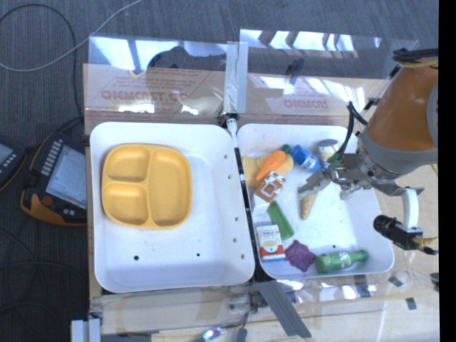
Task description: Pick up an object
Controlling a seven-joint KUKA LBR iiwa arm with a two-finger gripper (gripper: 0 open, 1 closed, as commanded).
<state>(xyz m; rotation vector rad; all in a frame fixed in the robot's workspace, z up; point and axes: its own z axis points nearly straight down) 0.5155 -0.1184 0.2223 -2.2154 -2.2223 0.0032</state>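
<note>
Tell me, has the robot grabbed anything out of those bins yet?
Not that I can see. The gripper is down inside the right bin, beside the ice cream cone, with nothing visibly between its fingers. The toys lie in the bin, so the grasp and lift are left.

1 fixed camera, above the bench, looking down at a slant. Both bins sit mid-frame: left bin (pixel 107 262) and right bin (pixel 377 258) side by side, near edges toward the bottom of the frame. Dark floor (pixel 43 70) fills the top and left margins. Arm (pixel 406 112) enters from the right. Medium range; whole bench in frame, no second view.
</note>
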